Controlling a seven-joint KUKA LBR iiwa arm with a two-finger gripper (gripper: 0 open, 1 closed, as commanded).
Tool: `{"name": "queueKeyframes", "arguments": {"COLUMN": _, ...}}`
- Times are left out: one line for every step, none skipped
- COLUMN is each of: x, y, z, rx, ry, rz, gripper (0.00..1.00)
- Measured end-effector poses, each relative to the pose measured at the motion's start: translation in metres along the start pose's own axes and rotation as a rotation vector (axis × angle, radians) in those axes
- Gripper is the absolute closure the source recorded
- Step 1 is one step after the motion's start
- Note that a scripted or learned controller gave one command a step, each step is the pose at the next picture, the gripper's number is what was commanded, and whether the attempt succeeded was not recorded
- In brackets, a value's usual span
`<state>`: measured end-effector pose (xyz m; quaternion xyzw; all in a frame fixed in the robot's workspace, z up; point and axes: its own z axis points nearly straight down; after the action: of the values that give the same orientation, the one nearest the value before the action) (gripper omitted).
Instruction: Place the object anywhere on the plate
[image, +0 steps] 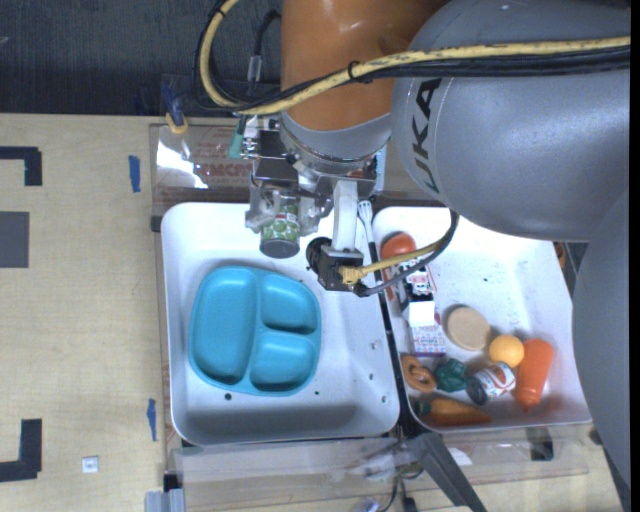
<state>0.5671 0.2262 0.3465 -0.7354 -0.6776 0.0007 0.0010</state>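
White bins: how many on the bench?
2. The left bin holds the blue plate; the right bin, beside it, holds the pile of small items. The arm covers part of the right bin.

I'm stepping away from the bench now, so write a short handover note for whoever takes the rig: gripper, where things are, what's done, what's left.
Gripper: over the far end of the left bin, above and just beyond the plate. A small greenish can sits at its tips; whether it is truly gripped is hard to tell.
Plate: blue, three compartments, in the left bin, nothing on it.
Right bin: holds the other toy food items.
Done: can apparently brought over to the left bin.
Left: move over the plate, lower, release, confirm the can rests on it.
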Motion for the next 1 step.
{"name": "queueKeyframes", "arguments": {"x": -0.0504, "y": 0.0129, "z": -0.0132, "rx": -0.004, "ry": 0.0, "rz": 0.206, "gripper": 1.0}}
